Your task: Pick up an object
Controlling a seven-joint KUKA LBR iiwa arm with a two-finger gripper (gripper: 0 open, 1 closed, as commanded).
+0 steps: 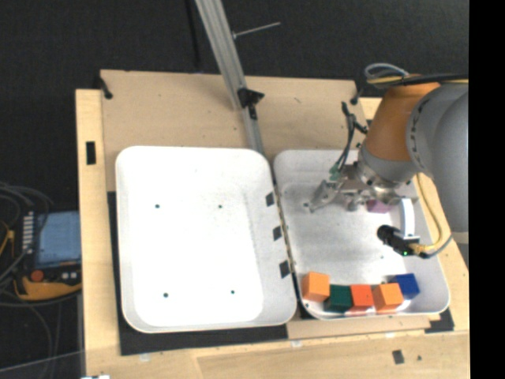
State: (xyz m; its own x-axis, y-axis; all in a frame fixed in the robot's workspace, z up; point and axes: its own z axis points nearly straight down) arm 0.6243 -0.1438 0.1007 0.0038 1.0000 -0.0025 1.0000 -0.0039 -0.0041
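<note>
My gripper (338, 193) hangs low over the back half of the right bin (339, 243), below the orange wrist band. A small purple object (382, 207) peeks out just right of the gripper body, partly hidden by it. Along the bin's front wall sits a row of blocks: an orange block (316, 285), a green block (340, 297), a red-orange block (361, 295), another orange block (387, 295) and a blue block (407, 284). The gripper is well behind that row and touches none of them.
The left bin (197, 235) lies beside the right one, with dark clips along the shared wall. A slanted metal pole (229, 61) rises behind the bins. A black cable plug (392, 238) dangles from the arm above the right bin.
</note>
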